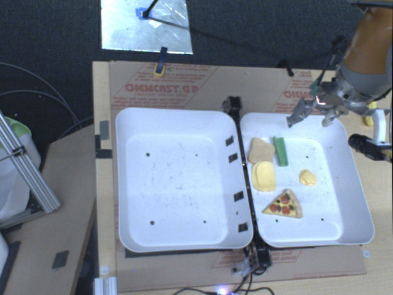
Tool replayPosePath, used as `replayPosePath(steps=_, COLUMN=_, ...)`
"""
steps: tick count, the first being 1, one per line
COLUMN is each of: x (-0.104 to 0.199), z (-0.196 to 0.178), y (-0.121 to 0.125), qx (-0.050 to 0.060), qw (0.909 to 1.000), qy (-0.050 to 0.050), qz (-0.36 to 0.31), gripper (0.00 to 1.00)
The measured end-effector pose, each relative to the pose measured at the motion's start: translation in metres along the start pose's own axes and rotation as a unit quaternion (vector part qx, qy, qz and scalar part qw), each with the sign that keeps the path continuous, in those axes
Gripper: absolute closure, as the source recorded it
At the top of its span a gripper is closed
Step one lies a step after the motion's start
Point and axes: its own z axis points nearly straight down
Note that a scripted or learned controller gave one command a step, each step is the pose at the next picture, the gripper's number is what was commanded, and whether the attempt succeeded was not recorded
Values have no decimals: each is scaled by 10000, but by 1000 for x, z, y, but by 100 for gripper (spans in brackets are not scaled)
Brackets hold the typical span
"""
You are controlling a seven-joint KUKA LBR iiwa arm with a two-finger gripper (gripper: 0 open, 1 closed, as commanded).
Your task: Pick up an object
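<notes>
The right bin point(350, 183) holds several toy foods: a tan bread slice point(260, 149), a green stick point(280, 151), a yellow block point(264, 176), a small yellow lump point(307, 177) and a pizza slice point(284, 204). My gripper point(313, 115) hangs over the bin's far rim, up and to the right of the green stick, apart from every object. Its two fingers point(297, 115) are spread wide with nothing between them.
The left bin point(178, 177) lies beside the right one, joined by a black clamp strip point(241, 165). A metal sheet point(146, 17) lies at the back. Aluminium framing point(24, 165) stands at the left.
</notes>
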Motion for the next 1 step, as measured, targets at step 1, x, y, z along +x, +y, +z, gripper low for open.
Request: replayPosePath(steps=1, x=36, z=174, y=-40, qx=27, qw=10000, qy=16, qz=6, gripper=0)
